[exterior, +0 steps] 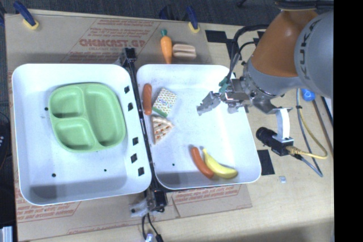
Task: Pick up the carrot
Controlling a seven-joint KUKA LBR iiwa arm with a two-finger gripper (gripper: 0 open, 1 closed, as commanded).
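The carrot (165, 48), orange with a green top, lies on the brown cardboard just behind the far rim of the right bin (187, 70), outside both bins. My gripper (207, 103) hangs over the right half of the right bin, pointing left, well to the right of the carrot and nearer the camera. Nothing shows in the gripper.
A small bun-like toy (184, 51) lies right beside the carrot. The right bin holds a sausage (147, 98), a patterned cracker (165, 100), a waffle piece (161, 130), a hot dog (199, 160) and a banana (220, 168). A green divided plate (86, 116) sits in the left bin.
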